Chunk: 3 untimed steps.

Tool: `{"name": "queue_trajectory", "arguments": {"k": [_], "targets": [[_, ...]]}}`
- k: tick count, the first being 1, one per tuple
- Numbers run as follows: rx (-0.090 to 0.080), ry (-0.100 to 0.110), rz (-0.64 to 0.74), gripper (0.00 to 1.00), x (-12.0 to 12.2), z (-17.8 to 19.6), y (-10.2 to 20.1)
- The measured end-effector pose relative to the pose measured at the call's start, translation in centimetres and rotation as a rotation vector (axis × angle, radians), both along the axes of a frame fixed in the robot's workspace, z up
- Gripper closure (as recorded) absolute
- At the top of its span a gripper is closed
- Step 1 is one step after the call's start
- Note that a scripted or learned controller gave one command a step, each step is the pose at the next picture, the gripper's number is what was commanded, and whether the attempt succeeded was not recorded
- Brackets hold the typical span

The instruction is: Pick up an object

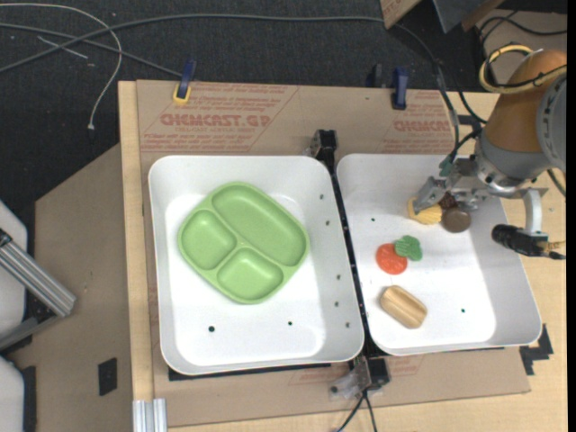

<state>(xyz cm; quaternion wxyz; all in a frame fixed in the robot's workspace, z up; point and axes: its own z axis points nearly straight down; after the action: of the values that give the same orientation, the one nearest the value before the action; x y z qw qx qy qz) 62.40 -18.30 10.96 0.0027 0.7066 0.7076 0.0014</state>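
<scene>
You are looking down on 2 white bins sitting side by side on the bench: the left bin is carrying a green tray with 3 compartments, and the right bin is holding the loose things. The arm is reaching in from the right, and its gripper is hanging low over the far part of the right bin. A yellow piece is lying just beside the gripper, peeking out on its left side, and a brown round item is sitting right at the gripper's near edge; whether either is touching metal is too close to call. You cannot tell from this slant whether the fingers are standing apart or together, and nothing is visibly sitting between them. The yellow piece looks like the likeliest target, since it is lying closest, slightly toward the left bin. The red and green toy and the tan loaf are lying well apart from the gripper, nearer the front of the bin, the loaf's long axis running diagonally.
</scene>
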Motion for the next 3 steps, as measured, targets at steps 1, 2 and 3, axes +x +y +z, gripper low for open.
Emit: {"name": "queue_trajectory", "arguments": {"k": [1, 2, 3], "targets": [[0.001, 0.0, 0.0, 1.0, 0.0, 1.2, 0.0], [0.0, 0.0, 0.0, 1.0, 0.4, 5.6, -0.2], [-0.001, -0.003, 0.001, 1.0, 1.4, 11.8, -0.1]]}}
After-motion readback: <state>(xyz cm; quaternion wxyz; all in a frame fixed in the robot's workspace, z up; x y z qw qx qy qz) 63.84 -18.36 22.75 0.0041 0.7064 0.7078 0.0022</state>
